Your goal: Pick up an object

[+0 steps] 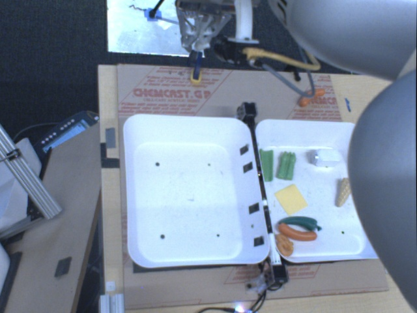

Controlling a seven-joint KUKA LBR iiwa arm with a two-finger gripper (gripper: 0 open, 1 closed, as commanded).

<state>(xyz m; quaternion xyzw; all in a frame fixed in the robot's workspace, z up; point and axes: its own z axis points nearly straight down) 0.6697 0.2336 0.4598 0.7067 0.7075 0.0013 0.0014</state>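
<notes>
The gripper (197,41) hangs at the far edge of the scene, above the far end of the brown cardboard sheet (171,90) printed with red letters, well apart from both bins. Its metal fingers converge to a narrow tip with nothing between them; whether they are fully closed, I cannot tell. Just below the tip sits a small yellow clip (195,78) on the cardboard.

The left white plastic bin (189,188) shows only its bare floor with four small dark dots. The right white plastic bin (306,246) holds the objects:
- two green ribbed sticks (279,165), side by side, at the far left of the bin, beside the divider;
- a flat yellow square (290,199), near of the sticks;
- a dark green pepper-shaped piece (301,222) touching an orange-red sausage-shaped piece (298,233), at the near left;
- an orange rounded piece (284,244) at the near left corner;
- a small white block (324,156) toward the far right;
- a pale yellow corn cob (343,192), partly hidden at the right.

The grey arm body (384,194) looms large over the right side and covers part of the right bin. A black strip with clips (255,175) runs between the two bins.
</notes>
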